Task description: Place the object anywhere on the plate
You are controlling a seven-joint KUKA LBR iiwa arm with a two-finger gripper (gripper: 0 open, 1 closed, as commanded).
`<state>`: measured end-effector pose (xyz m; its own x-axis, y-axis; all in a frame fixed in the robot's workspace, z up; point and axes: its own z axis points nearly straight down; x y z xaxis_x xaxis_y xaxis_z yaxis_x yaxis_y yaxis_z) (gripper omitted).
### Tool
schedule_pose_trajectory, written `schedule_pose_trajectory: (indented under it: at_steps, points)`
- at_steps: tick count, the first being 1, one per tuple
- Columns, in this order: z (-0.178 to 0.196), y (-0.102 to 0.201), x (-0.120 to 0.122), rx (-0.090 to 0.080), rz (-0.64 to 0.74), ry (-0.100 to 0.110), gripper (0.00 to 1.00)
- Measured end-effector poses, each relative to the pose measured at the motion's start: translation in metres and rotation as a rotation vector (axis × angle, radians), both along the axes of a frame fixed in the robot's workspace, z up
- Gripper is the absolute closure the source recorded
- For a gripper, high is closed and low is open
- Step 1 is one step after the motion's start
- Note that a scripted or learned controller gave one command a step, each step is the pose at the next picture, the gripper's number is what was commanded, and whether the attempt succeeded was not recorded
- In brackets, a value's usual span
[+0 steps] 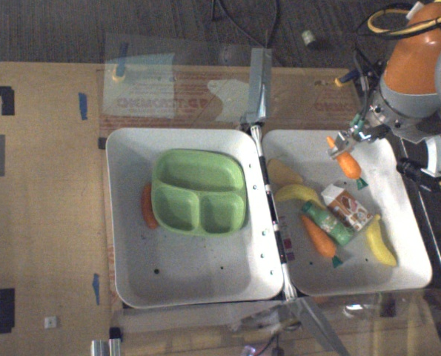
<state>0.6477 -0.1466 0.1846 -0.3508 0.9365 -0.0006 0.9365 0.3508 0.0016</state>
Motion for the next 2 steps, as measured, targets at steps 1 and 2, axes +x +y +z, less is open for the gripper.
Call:
schedule_pose_trajectory:
  at_steps: [1, 2]
  points:
    - [0.001, 0.1, -0.001, 0.0, 0.332, 0.0, 1.0]
    - [0.002, 0.157, 0.006, -0.001, 0.516, -0.005, 1.0]
